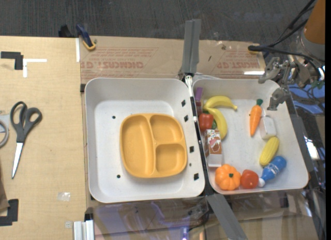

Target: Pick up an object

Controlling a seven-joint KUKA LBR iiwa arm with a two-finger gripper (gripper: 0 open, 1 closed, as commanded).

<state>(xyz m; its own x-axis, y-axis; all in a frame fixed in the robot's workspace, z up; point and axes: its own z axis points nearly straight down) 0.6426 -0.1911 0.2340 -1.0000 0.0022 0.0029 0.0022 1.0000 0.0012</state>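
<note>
The right bin (235,86) holds toy foods: two bananas (221,102), a carrot (255,120), a small white bottle (268,127), a corn cob (269,151), a blue bottle (273,168), a red tomato (249,179), an orange pumpkin (227,177), a small carton (213,143) and a red pepper (206,120). My gripper (273,86) hangs over the bin's back right corner, up and to the right of the carrot. It is open, with nothing between its fingers.
The left bin (98,130) carries a yellow divided plate (153,145). Scissors (20,130) lie on the wooden bench at far left. Cables run by the arm at the top right, and a grey divider bar (191,47) stands behind the bins.
</note>
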